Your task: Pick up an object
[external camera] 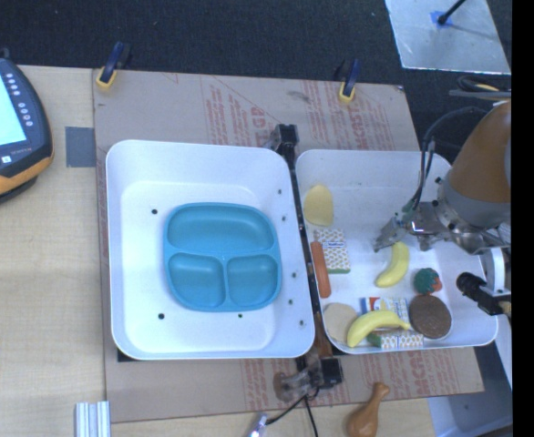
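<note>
The right bin (358,167) holds several toy foods. A small banana (395,265) lies near its middle. A larger banana (376,324) lies along the front wall. A pale yellow fruit (319,205) sits at the back left, with a small printed box (333,250) and an orange carrot-like stick (321,269) in front of it. A dark green ball (426,280) and a brown disc (429,316) sit at the front right. My gripper (402,233) hangs over the bin, just behind the small banana, with nothing seen in it.
The left bin (130,167) holds a blue divided plate (221,255). A tan disc (338,317) and small packets (396,340) crowd the right bin's front. A toy drumstick (367,411) lies on the bench in front. A teach pendant (3,126) rests far left.
</note>
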